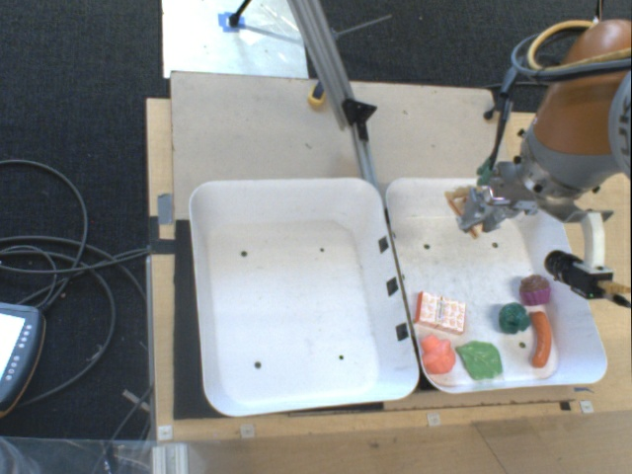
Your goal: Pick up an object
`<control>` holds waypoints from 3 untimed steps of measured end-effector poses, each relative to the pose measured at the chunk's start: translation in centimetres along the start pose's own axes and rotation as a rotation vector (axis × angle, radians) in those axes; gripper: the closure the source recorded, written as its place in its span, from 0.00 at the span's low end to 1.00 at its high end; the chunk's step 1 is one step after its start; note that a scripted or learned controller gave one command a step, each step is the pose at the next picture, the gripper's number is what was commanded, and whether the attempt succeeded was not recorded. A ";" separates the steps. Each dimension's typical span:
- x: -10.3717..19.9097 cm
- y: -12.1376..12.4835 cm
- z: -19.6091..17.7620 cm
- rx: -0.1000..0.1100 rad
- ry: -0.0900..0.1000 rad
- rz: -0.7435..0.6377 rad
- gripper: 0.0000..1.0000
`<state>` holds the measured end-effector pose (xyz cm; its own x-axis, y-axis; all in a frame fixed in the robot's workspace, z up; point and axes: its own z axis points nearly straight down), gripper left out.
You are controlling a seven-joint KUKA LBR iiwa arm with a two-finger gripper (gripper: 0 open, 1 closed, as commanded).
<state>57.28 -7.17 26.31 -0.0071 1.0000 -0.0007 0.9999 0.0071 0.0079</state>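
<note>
Two bins: left bin [286, 294] and right bin [474, 275] sit side by side on the tabletop [415, 117].
Hand: the hand [481, 213] hangs over the right bin's far edge, at a tan object [457, 202]; contact cannot be told.
Hand opening: cannot tell; the view does not resolve it.
Objects, near edge of right bin: waffle block [440, 312], orange piece [437, 355], green leaf [480, 359].
Objects, near right corner: teal ball [513, 317], purple cupcake [535, 288], sausage [540, 338].
</note>
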 end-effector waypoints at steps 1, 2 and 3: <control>5.3 -1.6 -0.3 0.007 0.003 -0.004 1.00; 11.1 -2.5 -0.1 0.008 0.003 -0.004 1.00; 15.9 -4.7 0.5 0.009 0.003 -0.004 1.00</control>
